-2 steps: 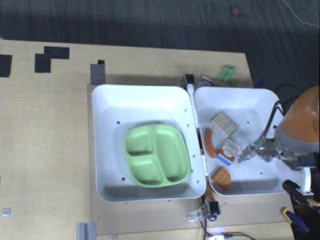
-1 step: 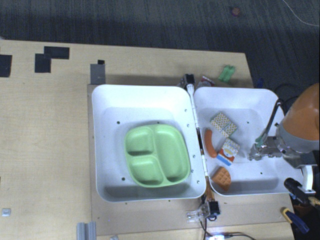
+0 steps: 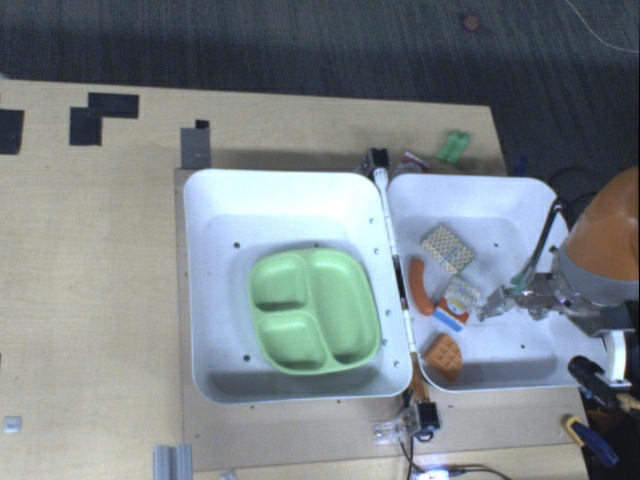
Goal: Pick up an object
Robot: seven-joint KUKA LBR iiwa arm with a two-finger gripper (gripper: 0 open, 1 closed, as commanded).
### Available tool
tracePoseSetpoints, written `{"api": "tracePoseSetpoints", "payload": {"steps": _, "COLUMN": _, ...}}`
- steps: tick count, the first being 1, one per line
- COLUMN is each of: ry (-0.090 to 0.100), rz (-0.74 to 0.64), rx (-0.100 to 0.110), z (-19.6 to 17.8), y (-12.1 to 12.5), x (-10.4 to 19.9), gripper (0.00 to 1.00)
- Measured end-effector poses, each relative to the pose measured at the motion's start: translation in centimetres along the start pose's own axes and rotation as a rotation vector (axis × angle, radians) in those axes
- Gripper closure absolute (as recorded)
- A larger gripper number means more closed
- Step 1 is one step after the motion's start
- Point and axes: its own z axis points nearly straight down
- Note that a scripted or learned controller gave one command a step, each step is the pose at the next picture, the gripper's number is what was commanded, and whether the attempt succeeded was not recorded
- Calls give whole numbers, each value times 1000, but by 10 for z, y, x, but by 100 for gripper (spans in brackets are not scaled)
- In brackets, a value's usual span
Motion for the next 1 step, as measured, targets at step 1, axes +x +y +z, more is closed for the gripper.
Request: {"api": "tracePoseSetpoints", "payload": {"steps": 1, "ry": 3, "rz": 0, "rx": 12, "z": 22, "y": 23, "x": 39, "gripper": 0}}
